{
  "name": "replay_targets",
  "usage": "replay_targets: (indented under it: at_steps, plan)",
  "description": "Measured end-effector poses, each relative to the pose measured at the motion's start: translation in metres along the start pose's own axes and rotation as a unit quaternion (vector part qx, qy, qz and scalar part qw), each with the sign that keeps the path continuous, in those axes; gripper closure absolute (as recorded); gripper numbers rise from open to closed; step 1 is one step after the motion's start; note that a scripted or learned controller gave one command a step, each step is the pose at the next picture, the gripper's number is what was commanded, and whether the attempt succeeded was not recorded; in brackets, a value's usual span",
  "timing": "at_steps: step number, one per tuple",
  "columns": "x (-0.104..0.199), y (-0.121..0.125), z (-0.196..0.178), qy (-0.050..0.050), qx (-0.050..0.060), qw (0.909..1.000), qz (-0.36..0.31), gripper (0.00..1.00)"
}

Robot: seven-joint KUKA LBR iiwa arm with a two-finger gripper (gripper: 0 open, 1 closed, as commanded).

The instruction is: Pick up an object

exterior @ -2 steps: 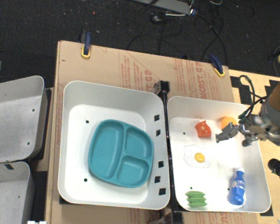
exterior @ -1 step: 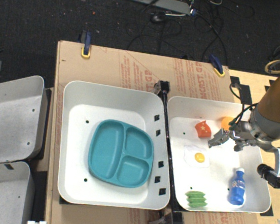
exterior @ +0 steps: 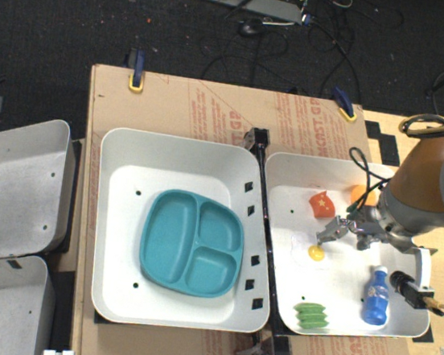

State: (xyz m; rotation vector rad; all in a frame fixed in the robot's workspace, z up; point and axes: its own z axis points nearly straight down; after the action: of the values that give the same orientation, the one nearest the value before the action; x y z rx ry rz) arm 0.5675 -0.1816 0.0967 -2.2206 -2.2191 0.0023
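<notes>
Bench: brown cardboard sheet (exterior: pixel 191 104) on a dark floor, clamped at its far edge by two blue-and-yellow clips, cables lying beyond it.
Far left: white perforated trays (exterior: pixel 10 185) off the cardboard, beside the bench.
Left bin (exterior: pixel 128 152): shallow and white, with a teal divided plate (exterior: pixel 192 243) lying flat at its middle, three compartments facing up.
Divider: black strip (exterior: pixel 262 227) where the two bins meet.
Right bin (exterior: pixel 294 182): shallow and white, holding the loose objects.
Red piece (exterior: pixel 322 203): toward the far side of the right bin, apart from the rest.
Yellow piece (exterior: pixel 316 254): small and round, on the bin floor just below and left of the fingertips.
Green ridged piece (exterior: pixel 310 314): at the near edge of the right bin.
Gripper (exterior: pixel 350 230): low over the middle of the right bin, fingers spread, nothing seen between them.
Orange piece (exterior: pixel 360 195): partly hidden behind the wrist.
Blue bottle (exterior: pixel 377 296): lying near the bin's right near corner, white cap pointing away.
Arm (exterior: pixel 436 181): grey with an orange band, coming in from the right.
</notes>
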Motion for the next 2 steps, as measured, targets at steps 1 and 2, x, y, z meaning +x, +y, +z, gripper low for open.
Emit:
replay_targets:
  at_steps: [1, 2]
  plan:
    - [0.000, 0.001, -0.013, -0.001, -0.002, 1.0000, 0.000, 1.00]
    - [0.010, 0.003, -0.065, -0.001, -0.003, 1.0000, -0.002, 1.00]
